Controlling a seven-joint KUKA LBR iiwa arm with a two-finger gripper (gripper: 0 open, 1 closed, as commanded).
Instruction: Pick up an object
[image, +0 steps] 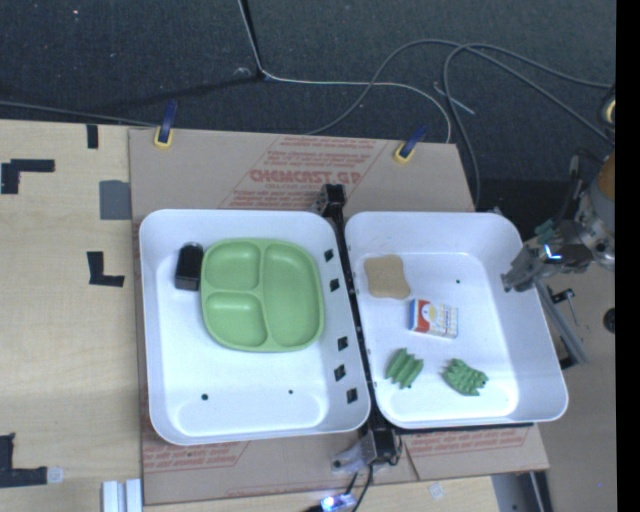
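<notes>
We see the tool (522, 272) at the right bin's (520, 400) outer rim, above no object, and we cannot tell how it is set. The candidates lie in that bin: a tan slice (386, 277), a small carton (433, 318) and two green pieces (404, 368) (464, 377). We judge the carton the best target, standing well apart from the walls, so we should centre above it before descending.

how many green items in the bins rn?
3: divided green plate in left bin; green bean bundle and leafy green piece at right bin's near edge.
</notes>
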